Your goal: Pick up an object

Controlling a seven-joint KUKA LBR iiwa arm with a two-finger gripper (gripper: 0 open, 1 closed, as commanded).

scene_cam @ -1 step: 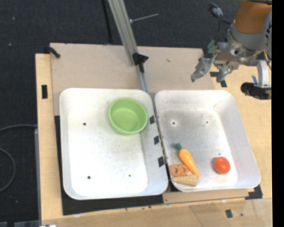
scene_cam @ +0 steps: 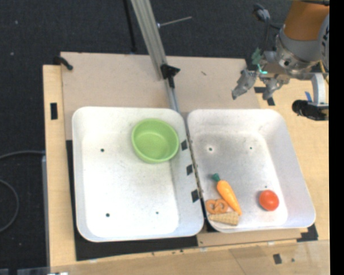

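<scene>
Pretzel [scene_cam: 217, 205] and waffle cone [scene_cam: 225, 217] sit at the right bin's [scene_cam: 286, 148] near-left corner, touching the carrot [scene_cam: 227, 195]; tomato [scene_cam: 268, 200] lies apart to their right. Green bowl [scene_cam: 155, 140] sits in the left bin [scene_cam: 92, 171], far side. Tool [scene_cam: 255, 87] hangs above the counter [scene_cam: 218, 85] beyond the right bin, fingers spread, holding nothing.

Two shallow white bins under a grey arm
Round green plastic bowl [scene_cam: 155, 140] upper middle of frame; orange toy carrot [scene_cam: 227, 195], small red ball [scene_cam: 268, 200], brown pretzel piece [scene_cam: 220, 210] lower right; two-finger gripper [scene_cam: 255, 87] upper right, fingers spread
</scene>
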